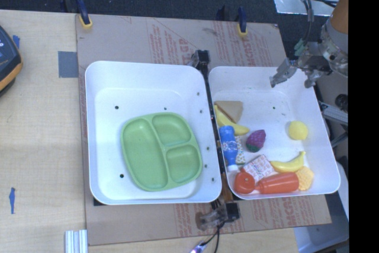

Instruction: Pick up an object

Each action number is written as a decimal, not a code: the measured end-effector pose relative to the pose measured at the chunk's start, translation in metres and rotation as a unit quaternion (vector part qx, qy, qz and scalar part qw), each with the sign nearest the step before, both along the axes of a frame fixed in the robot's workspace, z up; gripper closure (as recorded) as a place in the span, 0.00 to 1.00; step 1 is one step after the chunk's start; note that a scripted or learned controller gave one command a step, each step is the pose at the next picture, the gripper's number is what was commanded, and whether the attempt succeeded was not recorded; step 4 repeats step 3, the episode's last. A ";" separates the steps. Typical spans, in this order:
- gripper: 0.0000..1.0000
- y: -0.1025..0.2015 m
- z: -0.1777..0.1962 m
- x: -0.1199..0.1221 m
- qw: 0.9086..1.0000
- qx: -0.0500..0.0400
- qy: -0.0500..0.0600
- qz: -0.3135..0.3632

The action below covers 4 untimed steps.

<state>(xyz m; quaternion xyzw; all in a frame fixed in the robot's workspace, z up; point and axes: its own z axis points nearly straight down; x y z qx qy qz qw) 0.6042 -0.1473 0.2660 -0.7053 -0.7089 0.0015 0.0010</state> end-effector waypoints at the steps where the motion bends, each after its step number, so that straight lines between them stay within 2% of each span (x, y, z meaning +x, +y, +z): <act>1: 0.00 0.008 -0.133 -0.086 1.000 0.001 0.002 0.000; 2: 0.00 0.027 -0.174 -0.062 1.000 -0.001 -0.001 0.000; 3: 1.00 0.027 -0.164 -0.063 1.000 0.000 0.001 0.002; 4: 1.00 0.027 -0.164 -0.063 1.000 0.000 0.001 0.002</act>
